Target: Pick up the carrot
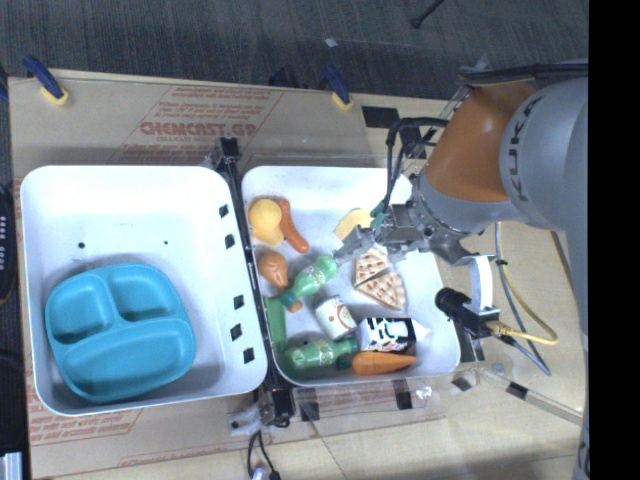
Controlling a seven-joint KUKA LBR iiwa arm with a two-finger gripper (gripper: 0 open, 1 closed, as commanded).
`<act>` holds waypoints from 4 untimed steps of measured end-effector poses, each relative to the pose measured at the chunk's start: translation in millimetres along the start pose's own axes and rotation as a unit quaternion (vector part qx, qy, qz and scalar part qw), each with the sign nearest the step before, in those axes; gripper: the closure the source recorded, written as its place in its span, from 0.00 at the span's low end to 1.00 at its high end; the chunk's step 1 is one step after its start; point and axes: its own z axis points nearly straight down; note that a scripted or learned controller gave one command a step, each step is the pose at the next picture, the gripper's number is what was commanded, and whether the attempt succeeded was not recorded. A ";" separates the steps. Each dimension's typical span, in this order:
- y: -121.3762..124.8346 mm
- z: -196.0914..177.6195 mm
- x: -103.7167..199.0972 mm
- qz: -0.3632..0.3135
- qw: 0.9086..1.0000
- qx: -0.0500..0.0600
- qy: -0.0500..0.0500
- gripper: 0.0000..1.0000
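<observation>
The carrot [383, 363], orange with a green stub at its left end, lies flat along the near wall of the right bin [310, 183]. My gripper [378, 234] hangs over the middle right of that bin, just above two pizza slices [380, 278]. It is well back from the carrot, with a black-and-white carton [388, 333] lying between them. The grey arm with its orange band [480, 158] covers the bin's right wall.
The right bin also holds a yellow fruit [264, 218], a brown potato [273, 266], a green bottle [312, 275], a white can [336, 315] and a green vegetable [315, 353] touching the carrot's left end. A blue divided tray [120, 328] sits in the left bin [60, 198].
</observation>
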 end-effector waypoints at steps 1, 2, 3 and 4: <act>95.1 105.6 16.0 0.049 0.999 -0.008 -0.003 0.00; 121.4 113.1 -68.9 -0.004 1.000 -0.002 -0.003 0.00; 108.6 114.9 5.0 0.064 0.998 0.000 0.000 0.00; 58.4 115.4 -23.3 0.112 0.994 0.001 -0.002 0.00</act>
